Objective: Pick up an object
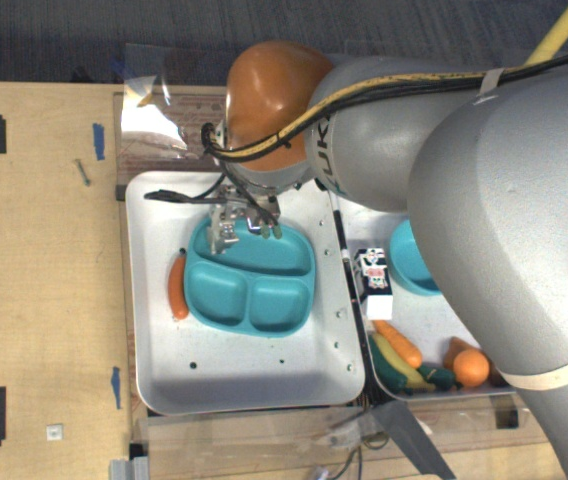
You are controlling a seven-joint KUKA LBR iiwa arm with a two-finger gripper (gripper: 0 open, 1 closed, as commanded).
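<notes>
Light wooden bench [34, 298], black corner marks, blue tape bits. Two white bins directly on it: left bin [164, 368] beneath the gripper [244, 226], right bin [404, 303] beside.

1. A teal divided plate [254, 288] lies flat in the left bin, centre of the frame, three compartments facing up.
2. An orange sausage-shaped piece [177, 286] lies lengthwise just left of the plate, near its rim.
</notes>
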